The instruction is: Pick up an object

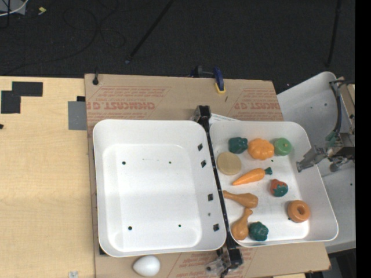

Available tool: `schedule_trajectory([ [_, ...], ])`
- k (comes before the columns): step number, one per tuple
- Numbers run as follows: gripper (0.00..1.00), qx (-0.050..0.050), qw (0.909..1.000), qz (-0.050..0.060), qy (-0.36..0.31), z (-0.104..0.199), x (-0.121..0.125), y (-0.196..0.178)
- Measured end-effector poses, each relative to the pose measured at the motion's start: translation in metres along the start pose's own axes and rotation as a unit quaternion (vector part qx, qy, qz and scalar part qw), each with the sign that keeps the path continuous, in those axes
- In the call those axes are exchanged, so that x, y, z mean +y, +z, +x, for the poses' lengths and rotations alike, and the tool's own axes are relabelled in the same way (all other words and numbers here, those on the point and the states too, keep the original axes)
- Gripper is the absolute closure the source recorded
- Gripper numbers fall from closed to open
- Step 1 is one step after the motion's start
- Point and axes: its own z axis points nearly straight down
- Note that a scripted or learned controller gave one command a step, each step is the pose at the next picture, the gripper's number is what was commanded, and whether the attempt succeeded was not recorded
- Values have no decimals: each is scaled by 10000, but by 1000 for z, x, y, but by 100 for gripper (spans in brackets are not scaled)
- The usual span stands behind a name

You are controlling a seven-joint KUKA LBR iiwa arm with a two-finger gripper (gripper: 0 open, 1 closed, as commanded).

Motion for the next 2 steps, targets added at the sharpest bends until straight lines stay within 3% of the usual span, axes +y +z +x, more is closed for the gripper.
schedule_trajectory([
  [1, 100, 4, 10000, 8, -7, -1, 0, -10],
  [2, 100, -3, 10000, -20, -22, 13, 105, -2],
])
